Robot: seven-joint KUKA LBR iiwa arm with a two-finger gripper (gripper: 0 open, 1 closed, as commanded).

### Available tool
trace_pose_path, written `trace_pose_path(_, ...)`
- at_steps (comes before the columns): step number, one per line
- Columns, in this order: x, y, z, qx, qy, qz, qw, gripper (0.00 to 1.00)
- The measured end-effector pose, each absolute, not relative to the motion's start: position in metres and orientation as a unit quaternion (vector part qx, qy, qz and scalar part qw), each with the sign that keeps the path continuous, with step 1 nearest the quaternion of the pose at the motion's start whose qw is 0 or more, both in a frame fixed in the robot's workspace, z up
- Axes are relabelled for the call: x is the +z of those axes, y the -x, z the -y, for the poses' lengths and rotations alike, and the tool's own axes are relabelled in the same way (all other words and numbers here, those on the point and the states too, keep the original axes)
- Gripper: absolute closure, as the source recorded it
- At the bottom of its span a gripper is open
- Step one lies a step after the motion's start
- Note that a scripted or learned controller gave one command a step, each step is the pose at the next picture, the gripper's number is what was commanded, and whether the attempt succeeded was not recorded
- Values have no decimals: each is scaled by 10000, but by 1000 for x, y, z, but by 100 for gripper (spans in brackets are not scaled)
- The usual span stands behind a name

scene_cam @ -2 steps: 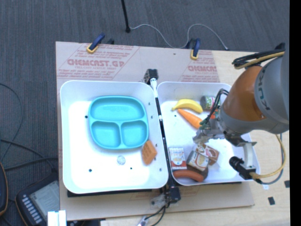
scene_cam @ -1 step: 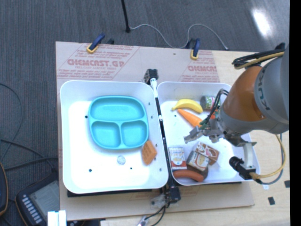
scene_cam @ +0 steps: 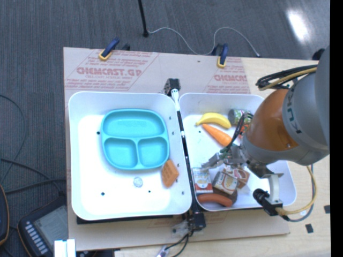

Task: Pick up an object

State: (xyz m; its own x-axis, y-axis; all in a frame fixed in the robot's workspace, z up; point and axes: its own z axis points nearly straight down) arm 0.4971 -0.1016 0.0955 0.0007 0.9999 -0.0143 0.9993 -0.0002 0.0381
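The right bin [scene_cam: 286,189] holds a yellow banana [scene_cam: 214,119], an orange carrot [scene_cam: 218,135], a red sausage [scene_cam: 216,199], a small red and white packet [scene_cam: 201,179] and a brown pouch [scene_cam: 227,180]. A dark green item [scene_cam: 238,115] lies at the back, partly behind the arm. My gripper [scene_cam: 227,161] is low in this bin, just above the brown pouch and in front of the carrot. The grey and orange arm covers the bin's right half.
The left bin [scene_cam: 86,197] holds a light blue divided plate [scene_cam: 134,139], an orange waffle-like piece [scene_cam: 170,173] near the divider, and a small clear item [scene_cam: 138,182]. Clamps and cables sit along the board's far edge.
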Motion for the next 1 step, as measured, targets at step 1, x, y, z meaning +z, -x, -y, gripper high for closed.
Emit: trace_pose_path(1,105,-498,104,75,-7084,-7055,215,100)
